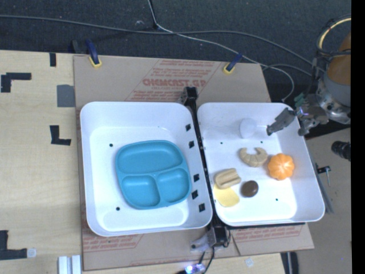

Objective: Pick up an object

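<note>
The gripper (292, 120) hung at the right bin's (308, 210) upper right edge; whether it was open, I could not tell. A descent there risked clipping the rim, well short of the orange (280, 166).

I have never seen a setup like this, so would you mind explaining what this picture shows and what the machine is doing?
This is one picture, taken by a fixed camera above a bench, looking down at a slant. The machine is a robot arm reaching in from the right; its two-finger gripper sits over the upper right edge of the right bin and grips nothing. That bin holds small toy foods: an orange, a tan cashew-shaped piece, a bun, a yellow slice, a brown round piece and a white item. The left bin holds a blue divided plate. The job is to pick up one object.
</note>
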`<state>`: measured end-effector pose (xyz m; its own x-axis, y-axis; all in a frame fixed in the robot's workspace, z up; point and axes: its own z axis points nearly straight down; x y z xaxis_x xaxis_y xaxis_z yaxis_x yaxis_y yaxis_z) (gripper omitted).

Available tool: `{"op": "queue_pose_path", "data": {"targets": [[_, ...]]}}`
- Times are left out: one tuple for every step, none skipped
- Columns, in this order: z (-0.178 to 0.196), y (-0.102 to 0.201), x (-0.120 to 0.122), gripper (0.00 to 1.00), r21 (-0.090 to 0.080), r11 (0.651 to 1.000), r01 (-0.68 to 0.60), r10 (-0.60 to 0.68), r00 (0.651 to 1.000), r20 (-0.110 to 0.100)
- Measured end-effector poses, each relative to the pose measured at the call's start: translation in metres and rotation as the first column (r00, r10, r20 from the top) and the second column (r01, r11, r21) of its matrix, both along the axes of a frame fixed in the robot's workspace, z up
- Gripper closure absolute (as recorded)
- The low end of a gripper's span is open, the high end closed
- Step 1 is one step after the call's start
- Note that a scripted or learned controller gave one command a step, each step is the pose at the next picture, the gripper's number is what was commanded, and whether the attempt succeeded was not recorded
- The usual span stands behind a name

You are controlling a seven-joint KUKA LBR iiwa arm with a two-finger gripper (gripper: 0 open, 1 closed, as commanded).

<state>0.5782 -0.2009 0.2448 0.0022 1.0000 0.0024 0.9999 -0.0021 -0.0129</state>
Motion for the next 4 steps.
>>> {"op": "queue_pose_path", "data": {"targets": [[0.007, 0.001, 0.003, 0.0, -0.003, 1.0, -0.004, 0.004, 1.0, 0.012], [-0.037, -0.003, 0.004, 0.0, -0.003, 1.0, -0.003, 0.003, 1.0, 0.009], [-0.081, 0.001, 0.004, 0.0, -0.002, 1.0, -0.004, 0.004, 1.0, 0.007], [-0.133, 0.009, 0.01, 0.0, -0.002, 1.0, -0.004, 0.004, 1.0, 0.007]]}}
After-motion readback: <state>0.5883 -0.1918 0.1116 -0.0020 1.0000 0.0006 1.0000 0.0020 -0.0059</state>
